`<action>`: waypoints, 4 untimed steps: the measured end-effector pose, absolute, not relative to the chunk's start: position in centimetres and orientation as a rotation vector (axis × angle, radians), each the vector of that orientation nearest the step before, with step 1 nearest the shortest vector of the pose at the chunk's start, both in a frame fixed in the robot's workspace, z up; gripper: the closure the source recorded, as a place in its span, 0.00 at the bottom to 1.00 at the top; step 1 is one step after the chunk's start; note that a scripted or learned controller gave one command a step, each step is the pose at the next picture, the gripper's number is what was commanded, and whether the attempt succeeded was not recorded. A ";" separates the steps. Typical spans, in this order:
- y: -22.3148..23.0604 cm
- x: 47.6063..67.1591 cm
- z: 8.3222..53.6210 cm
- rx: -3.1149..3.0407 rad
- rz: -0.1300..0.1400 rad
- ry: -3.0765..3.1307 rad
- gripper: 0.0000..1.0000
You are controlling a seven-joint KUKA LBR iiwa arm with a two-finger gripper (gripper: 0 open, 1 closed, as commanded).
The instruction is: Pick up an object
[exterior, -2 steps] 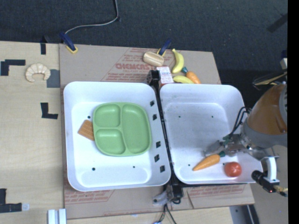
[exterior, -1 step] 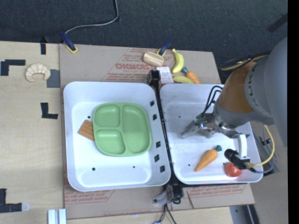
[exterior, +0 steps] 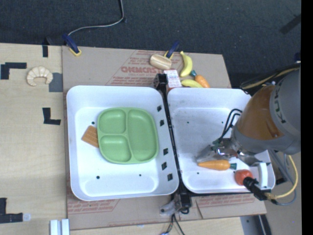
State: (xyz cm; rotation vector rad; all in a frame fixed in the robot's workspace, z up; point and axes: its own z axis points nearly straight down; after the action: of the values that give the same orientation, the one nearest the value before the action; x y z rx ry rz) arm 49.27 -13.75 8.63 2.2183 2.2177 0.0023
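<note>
We are seeing the gripper (exterior: 208,155) hanging low in the right bin (exterior: 195,106), just above a carrot (exterior: 215,165). A green plate (exterior: 128,135) is lying in the left bin (exterior: 80,106), partly covering a brown piece (exterior: 90,136).

Bright and even all over, with soft light from above. Only faint grey shadows inside the two shallow white plastic bins (exterior: 73,146). A little fuzzy everywhere, small print hard to read. Dark and grainy on the blue-black carpet (exterior: 205,13) up top.
</note>
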 end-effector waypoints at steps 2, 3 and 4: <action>-15.1 52.7 8.6 2.218 0.002 2.222 0.00; -21.8 54.4 23.3 2.220 -0.001 2.219 0.00; -13.7 59.6 12.6 2.221 -0.003 2.227 0.00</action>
State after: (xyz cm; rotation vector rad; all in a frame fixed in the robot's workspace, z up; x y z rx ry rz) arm 59.58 -13.71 12.56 2.2212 2.2272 -0.0026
